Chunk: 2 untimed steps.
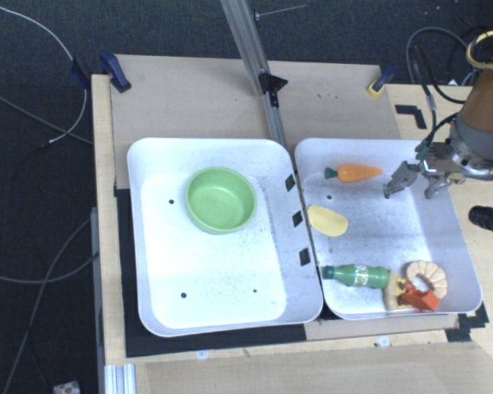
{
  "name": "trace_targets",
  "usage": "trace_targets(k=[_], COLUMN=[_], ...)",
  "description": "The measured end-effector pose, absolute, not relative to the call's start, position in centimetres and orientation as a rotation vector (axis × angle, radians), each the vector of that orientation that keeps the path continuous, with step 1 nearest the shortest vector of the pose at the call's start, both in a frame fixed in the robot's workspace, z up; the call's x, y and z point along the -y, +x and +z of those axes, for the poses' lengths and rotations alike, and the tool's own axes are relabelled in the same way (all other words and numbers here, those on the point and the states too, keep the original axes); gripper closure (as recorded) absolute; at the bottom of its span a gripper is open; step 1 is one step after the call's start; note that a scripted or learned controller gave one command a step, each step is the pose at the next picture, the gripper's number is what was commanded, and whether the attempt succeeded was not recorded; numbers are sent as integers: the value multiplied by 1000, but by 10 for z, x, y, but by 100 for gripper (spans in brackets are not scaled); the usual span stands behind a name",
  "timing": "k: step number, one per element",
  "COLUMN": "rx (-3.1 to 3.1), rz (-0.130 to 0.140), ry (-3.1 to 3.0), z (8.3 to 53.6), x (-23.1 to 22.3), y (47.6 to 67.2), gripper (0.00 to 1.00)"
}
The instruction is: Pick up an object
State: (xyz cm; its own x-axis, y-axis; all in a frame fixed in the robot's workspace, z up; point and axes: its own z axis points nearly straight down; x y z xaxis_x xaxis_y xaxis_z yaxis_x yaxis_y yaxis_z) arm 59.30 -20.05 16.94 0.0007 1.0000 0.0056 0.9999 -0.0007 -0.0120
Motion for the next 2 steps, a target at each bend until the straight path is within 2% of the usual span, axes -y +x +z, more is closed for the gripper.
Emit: trace_targets(k=[1,2], rx=[2214,2219], rz=[7,-3], ry=[-2210,-2216], z=[125,141], x=[196,196], y=[597,599], gripper=[0,100])
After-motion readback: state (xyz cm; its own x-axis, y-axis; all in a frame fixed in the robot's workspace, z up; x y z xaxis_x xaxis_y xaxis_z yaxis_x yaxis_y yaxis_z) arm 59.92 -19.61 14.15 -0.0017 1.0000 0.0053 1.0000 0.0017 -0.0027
